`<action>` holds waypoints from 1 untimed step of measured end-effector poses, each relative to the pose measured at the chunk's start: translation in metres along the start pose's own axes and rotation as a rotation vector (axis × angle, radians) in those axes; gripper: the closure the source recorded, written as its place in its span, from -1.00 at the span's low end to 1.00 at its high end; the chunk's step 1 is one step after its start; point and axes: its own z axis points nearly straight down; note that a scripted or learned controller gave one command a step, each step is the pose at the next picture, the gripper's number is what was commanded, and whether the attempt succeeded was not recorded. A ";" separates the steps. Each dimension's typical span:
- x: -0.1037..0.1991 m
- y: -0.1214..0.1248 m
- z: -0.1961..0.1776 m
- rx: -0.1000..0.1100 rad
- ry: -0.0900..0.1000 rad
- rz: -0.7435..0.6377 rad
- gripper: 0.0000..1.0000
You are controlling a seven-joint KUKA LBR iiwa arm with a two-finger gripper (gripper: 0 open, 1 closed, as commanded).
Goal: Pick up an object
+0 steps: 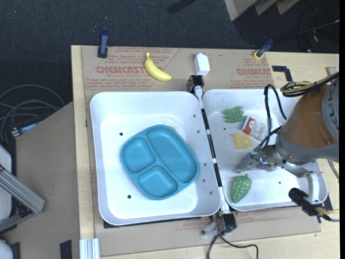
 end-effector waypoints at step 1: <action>0.032 0.083 -0.001 -0.004 0.001 -0.003 -1.00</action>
